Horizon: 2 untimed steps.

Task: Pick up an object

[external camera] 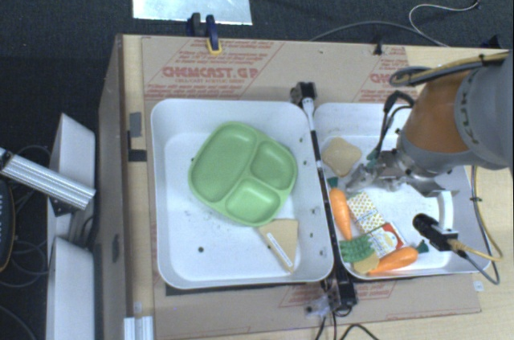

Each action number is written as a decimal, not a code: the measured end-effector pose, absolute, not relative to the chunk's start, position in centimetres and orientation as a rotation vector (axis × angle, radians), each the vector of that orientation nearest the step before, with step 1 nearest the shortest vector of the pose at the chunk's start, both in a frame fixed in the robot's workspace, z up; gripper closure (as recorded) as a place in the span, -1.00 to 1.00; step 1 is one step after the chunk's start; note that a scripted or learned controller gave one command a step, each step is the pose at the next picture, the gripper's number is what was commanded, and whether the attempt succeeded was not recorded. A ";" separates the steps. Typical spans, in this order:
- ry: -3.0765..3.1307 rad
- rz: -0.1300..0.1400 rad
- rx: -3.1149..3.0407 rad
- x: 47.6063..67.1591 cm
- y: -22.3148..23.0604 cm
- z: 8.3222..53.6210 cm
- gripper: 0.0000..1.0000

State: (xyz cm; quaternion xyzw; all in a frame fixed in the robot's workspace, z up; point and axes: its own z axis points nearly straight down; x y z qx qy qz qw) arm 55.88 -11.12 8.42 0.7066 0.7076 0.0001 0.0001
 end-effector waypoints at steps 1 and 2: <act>2.222 0.003 2.217 56.0 -11.1 9.5 1.00; 2.222 0.003 2.217 56.0 -11.2 9.5 -1.00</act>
